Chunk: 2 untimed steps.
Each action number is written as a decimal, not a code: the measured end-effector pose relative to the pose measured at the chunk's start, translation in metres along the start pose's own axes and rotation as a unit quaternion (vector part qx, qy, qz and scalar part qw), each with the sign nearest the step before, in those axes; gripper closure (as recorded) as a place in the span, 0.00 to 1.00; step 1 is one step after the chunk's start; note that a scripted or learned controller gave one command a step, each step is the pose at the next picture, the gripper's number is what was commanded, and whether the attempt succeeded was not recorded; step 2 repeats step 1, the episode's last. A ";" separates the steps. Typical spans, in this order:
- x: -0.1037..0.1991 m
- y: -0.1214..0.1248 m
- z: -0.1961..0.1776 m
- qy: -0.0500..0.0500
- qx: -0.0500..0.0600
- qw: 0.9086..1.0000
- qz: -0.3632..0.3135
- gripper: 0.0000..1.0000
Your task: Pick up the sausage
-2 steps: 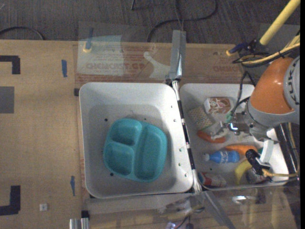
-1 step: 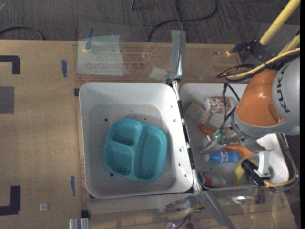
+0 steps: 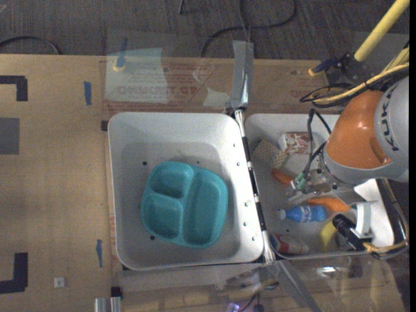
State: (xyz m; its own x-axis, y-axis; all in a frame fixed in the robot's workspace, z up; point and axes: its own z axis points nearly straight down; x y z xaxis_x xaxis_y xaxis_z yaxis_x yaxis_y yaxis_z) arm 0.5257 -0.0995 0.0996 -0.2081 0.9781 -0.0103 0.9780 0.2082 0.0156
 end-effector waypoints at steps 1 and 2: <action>0.039 0.025 -0.085 0.006 0.004 0.968 -0.251 1.00; 0.039 0.025 -0.085 0.006 0.004 0.968 -0.251 1.00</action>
